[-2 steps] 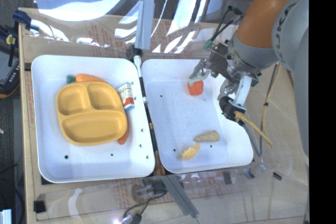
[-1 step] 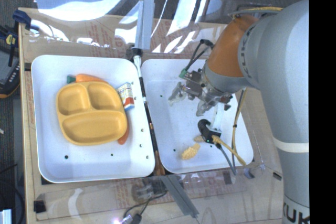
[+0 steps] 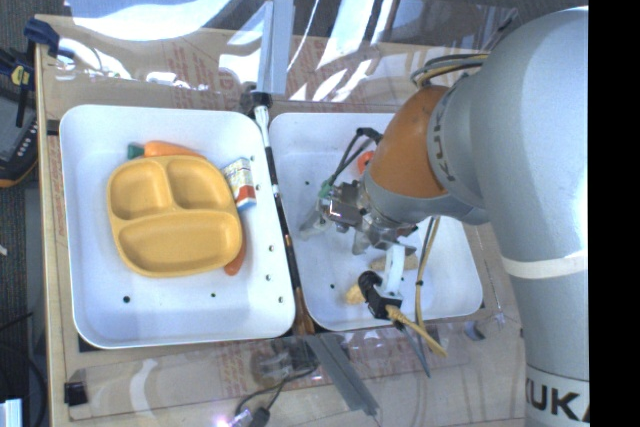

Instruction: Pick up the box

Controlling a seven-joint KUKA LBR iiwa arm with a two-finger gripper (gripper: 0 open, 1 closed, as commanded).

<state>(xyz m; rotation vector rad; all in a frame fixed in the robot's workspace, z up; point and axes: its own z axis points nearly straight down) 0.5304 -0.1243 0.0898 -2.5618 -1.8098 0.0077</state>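
Note:
The box (image 3: 240, 183) is small and white with red print and a blue end. It lies in the left bin (image 3: 90, 305), right against the right edge of a yellow divided plate (image 3: 175, 215). My gripper (image 3: 333, 207) is low in the right bin (image 3: 300, 140), near that bin's left-middle. It is apart from the box, on the other side of the wall between the bins. The wrist hides what is under the gripper.
An orange carrot-like thing (image 3: 165, 150) with a green tip pokes out from behind the plate's top. Another orange bit (image 3: 236, 265) shows at the plate's lower right. A small yellowish thing (image 3: 354, 294) lies near the right bin's front. The arm covers the right bin's right half.

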